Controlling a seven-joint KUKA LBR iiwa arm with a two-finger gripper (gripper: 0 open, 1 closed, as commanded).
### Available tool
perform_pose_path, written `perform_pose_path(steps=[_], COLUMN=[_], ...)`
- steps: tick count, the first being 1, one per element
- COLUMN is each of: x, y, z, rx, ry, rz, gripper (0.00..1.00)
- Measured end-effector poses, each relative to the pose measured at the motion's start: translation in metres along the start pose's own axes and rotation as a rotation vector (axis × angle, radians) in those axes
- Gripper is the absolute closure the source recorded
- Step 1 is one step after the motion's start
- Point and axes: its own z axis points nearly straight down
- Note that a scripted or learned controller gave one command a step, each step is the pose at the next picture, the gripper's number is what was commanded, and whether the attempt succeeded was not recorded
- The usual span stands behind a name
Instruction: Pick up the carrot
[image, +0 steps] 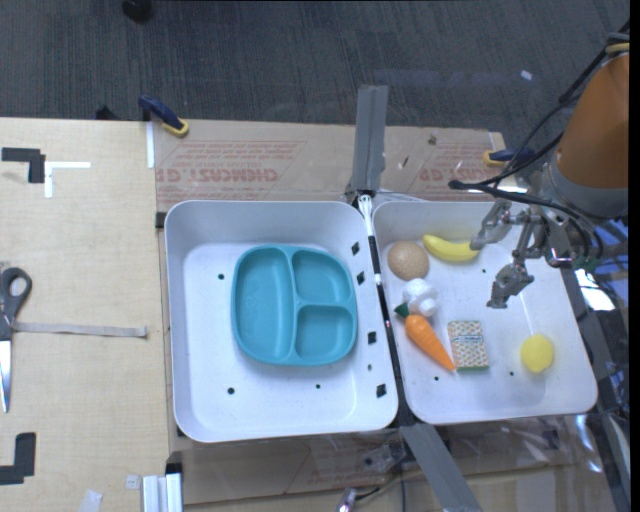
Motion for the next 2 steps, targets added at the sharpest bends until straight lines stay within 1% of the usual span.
perform_pose_path(steps=[1,2], x=[0.047,0.083], y=[0.078,0.083], z=[0.047,0.046], rx=[0.000,0.000], ry=[0.001,0.000], rz=[0.155,0.182], gripper=[0.00,0.00])
